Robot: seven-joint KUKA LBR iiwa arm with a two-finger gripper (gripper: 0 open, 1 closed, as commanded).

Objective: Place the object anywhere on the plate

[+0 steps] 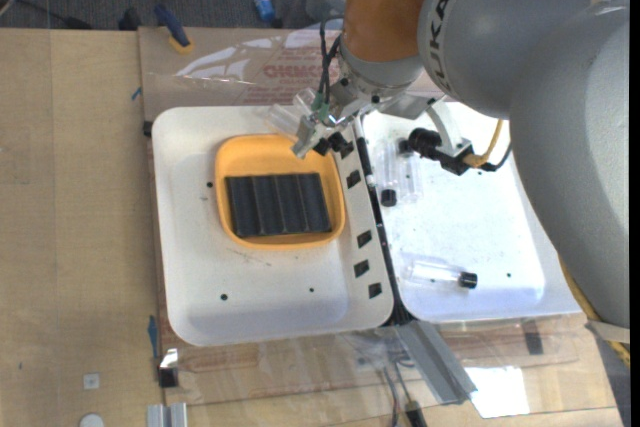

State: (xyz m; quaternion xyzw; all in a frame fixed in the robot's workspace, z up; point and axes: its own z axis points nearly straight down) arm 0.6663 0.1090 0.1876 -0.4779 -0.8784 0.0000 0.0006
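The arm (530,25) is the biggest thing here, grey with an orange band, coming in from the right and covering the far right corner of the bench (70,215). The bench is pale wood and carries two shallow white bins side by side.

The left bin (190,285) holds a yellow plate (232,158) near its far right corner. A dark ribbed block (279,205) lies flat on the plate, covering most of its middle (long side running left to right), so the object sits on the plate.

The right bin (500,265) touches the left bin along a shared edge, where a row of small black clips (364,240) runs. In it lies a clear tube with a black cap (440,273) near the near edge, and a clear plastic piece (405,177) further back, partly under the arm.

The gripper (312,137) hangs over the far right rim of the plate, just above it, well apart from the block. Nothing sits between its fingers; whether they are spread or pressed together I cannot tell (too small and cluttered).

A crinkled clear plastic sheet (250,65) lies on the bench beyond the left bin.
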